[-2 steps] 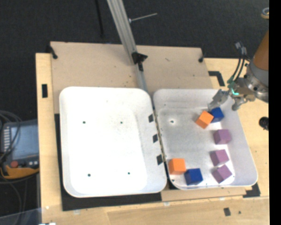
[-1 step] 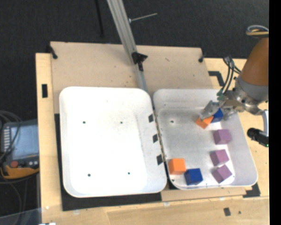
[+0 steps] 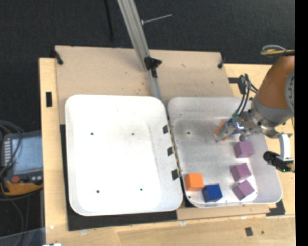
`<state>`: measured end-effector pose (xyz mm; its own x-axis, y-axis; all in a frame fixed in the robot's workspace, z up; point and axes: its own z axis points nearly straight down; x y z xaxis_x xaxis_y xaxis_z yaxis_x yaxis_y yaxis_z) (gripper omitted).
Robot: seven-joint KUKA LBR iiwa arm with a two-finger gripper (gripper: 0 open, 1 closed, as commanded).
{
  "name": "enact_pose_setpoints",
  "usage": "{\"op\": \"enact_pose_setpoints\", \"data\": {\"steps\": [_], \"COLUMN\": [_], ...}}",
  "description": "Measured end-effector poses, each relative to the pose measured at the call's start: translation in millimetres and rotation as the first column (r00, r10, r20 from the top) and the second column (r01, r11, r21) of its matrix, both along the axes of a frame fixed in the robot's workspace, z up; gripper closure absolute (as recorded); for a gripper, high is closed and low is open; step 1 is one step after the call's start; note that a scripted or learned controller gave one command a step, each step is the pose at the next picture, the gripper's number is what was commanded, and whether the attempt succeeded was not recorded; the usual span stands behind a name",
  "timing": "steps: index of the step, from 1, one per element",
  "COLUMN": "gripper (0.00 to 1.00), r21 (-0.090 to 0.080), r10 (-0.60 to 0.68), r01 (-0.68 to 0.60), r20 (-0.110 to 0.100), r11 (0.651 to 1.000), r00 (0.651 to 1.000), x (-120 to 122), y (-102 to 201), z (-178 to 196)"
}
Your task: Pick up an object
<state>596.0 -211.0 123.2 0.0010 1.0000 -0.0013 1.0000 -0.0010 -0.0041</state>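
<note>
Blue cube (image 3: 212,192) lies low; gripper (image 3: 227,131), reaching left over purple cube (image 3: 243,149), grip state unclear.

Grey arm (image 3: 277,114) with a broad orange band, dark cables looping just left of the band, small tool (image 3: 229,130) beyond, apparently metallic with orange flecks

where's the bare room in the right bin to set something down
The bare floor of the right bin runs along its far wall and down its left side, above the orange block. The near right part is crowded: three purple blocks stacked in a column, the blue block, and the gripper hovering just above them.
</note>
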Motion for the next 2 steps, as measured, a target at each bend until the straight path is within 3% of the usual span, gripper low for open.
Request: {"op": "enact_pose_setpoints", "data": {"steps": [1, 2], "gripper": [0.0, 1.0], "r21": [-0.002, -0.003], "r10": [-0.002, -0.006], "r01": [0.002, 0.006], "r20": [0.006, 0.012], "r11": [1.0, 1.0], "r00": [1.0, 1.0], "x": [0.8, 2.0], "y": [-1.3, -2.3], "z": [-25.9, -13.3]}}
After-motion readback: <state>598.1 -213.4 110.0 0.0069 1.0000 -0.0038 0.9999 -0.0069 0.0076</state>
